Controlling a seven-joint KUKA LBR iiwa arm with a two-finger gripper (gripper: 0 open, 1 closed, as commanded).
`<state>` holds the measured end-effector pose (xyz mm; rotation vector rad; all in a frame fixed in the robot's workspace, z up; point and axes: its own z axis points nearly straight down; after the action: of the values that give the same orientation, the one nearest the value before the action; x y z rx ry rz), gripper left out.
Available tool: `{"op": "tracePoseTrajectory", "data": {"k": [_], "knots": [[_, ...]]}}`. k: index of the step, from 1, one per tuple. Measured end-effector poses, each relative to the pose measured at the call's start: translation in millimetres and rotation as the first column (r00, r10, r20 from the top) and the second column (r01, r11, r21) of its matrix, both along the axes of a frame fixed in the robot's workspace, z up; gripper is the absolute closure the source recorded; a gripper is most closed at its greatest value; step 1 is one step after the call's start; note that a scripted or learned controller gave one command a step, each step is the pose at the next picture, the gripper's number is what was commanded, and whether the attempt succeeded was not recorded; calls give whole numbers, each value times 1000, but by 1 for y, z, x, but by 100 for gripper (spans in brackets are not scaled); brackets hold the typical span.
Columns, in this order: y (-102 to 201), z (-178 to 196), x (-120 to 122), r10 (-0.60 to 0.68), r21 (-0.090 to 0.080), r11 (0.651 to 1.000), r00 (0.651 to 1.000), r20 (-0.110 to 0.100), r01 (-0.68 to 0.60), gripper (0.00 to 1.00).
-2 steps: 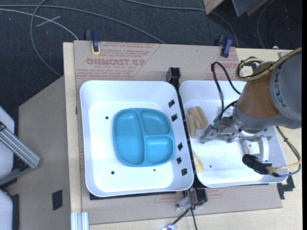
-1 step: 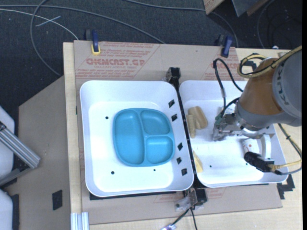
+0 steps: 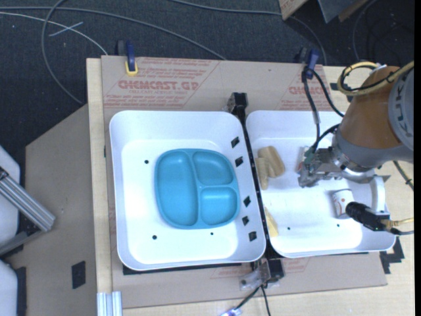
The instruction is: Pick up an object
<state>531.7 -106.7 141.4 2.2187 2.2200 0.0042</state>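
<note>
Seemingly early: pincer [image 3: 309, 175] low in right bin [image 3: 316, 239], finger state unclear; tan object [image 3: 270, 163] nearby, unlifted.

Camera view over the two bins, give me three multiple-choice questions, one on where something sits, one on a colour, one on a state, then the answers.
1. Where is the divided plate?
A. left bin
B. right bin
C. on the bench

2. What colour is the plate?
A. red
B. blue
C. green

3. How does the tan object lie?
A. between the claw's fingers
B. on the plate
C. loose in the right bin, left of the claw

Answers: 1 A, it rests in the left bin. 2 B, it is light blue. 3 C, white floor shows between it and the claw.
</note>
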Motion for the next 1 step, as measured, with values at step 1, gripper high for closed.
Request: {"op": "tracePoseTrajectory", "data": {"k": [1], "knots": [[2, 64, 5, 1, -1, 1000, 1000, 4, -1, 100]]}}
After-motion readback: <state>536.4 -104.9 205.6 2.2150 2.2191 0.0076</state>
